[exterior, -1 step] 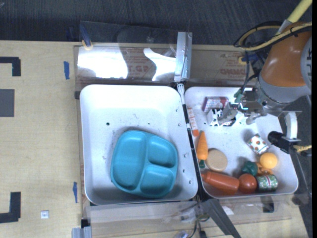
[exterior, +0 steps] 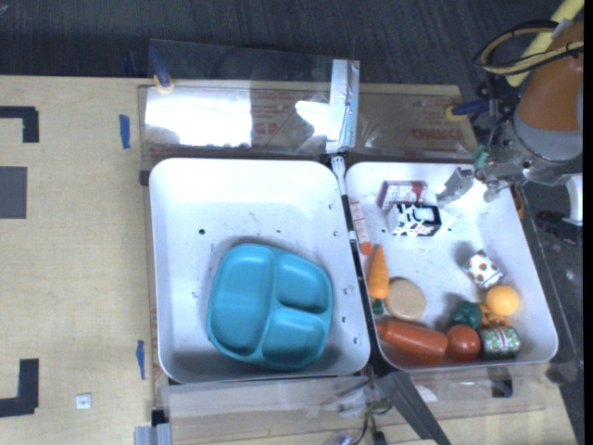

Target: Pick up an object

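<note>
My gripper [exterior: 473,185] hangs over the far right corner of the right bin [exterior: 533,276], open, with nothing between its fingers. Just left of it lie a purple-and-white carton [exterior: 400,193] and a black-and-white patterned box [exterior: 417,219]. Nearer the front sit a carrot [exterior: 378,272], a tan round bun [exterior: 406,298], a red sausage [exterior: 412,339], a tomato [exterior: 463,343], a green piece [exterior: 466,315], an orange [exterior: 501,300], a small patterned can [exterior: 482,269] and a green-banded can [exterior: 500,342].
The left bin [exterior: 185,202] holds a blue divided plate [exterior: 271,315] at its front. A clear plastic sheet [exterior: 250,109] stands behind the bins. The arm's orange band [exterior: 556,95] and yellow cables [exterior: 519,49] are at the upper right.
</note>
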{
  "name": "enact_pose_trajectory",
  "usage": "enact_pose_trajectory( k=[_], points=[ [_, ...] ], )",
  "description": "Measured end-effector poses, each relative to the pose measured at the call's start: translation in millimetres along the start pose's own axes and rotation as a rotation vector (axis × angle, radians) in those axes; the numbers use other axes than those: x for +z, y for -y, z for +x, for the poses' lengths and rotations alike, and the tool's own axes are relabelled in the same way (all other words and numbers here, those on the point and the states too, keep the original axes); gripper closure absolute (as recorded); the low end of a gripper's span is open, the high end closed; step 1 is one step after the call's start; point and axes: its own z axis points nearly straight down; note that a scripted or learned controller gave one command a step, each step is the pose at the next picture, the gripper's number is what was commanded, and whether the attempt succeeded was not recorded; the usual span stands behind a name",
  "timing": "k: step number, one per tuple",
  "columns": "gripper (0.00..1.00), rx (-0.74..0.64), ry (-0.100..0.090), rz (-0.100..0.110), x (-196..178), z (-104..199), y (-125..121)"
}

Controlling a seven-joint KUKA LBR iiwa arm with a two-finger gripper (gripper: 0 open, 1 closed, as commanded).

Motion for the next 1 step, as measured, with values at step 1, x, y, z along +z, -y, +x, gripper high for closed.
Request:
enact_pose_trajectory(
  k=[1],
  points=[
    [0.00, -0.042, 0.001, -0.008, 60.7, 44.1, -30.4]
  ],
)
